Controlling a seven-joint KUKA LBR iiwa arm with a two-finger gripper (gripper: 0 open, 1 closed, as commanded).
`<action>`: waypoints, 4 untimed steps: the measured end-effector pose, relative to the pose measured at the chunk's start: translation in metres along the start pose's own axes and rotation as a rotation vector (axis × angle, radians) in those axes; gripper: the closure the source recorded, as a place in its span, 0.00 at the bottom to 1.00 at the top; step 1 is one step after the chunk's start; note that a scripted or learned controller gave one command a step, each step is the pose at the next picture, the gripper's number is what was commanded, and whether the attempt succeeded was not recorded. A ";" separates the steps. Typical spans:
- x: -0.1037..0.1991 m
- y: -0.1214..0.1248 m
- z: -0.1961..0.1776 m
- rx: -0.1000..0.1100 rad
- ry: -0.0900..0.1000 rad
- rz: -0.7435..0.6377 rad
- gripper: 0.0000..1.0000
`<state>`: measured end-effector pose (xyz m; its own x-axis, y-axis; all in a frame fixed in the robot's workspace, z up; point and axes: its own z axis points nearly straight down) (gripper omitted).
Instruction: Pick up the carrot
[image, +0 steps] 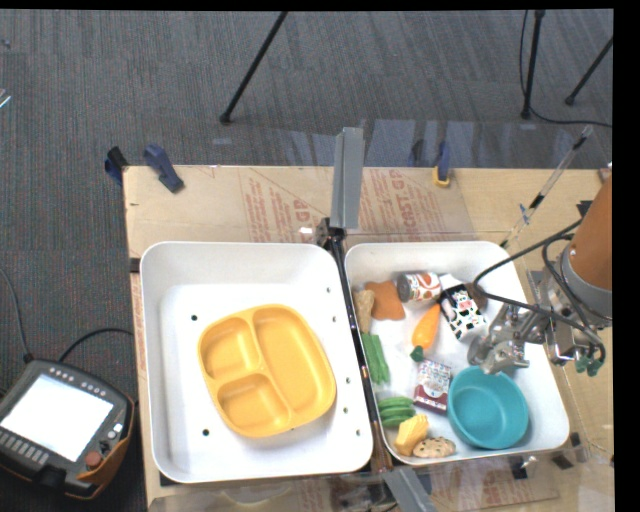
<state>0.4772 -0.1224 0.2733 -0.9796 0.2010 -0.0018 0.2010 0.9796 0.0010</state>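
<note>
The carrot (427, 327) is a small orange toy with a green stub at its lower end. It lies in the middle of the right bin (540, 285), pointing up and slightly right. My gripper (497, 352) hangs low over the right bin, to the right of the carrot and just above the teal bowl (488, 408). A black-and-white cow-patterned carton (462, 312) lies between the gripper and the carrot. Nothing is visibly held.
The right bin also holds a can (420, 287), an orange-brown piece (385, 300), green pods (375, 357), a red packet (433, 385), cheese (411, 432) and a cookie (433, 448). In the left bin (180, 280) lies a yellow divided plate (266, 369).
</note>
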 end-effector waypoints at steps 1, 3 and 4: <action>0.016 0.080 -0.036 -0.002 -0.001 0.072 1.00; 0.026 0.123 -0.007 0.000 0.007 -0.327 1.00; -0.023 0.055 0.005 0.001 0.005 -0.367 1.00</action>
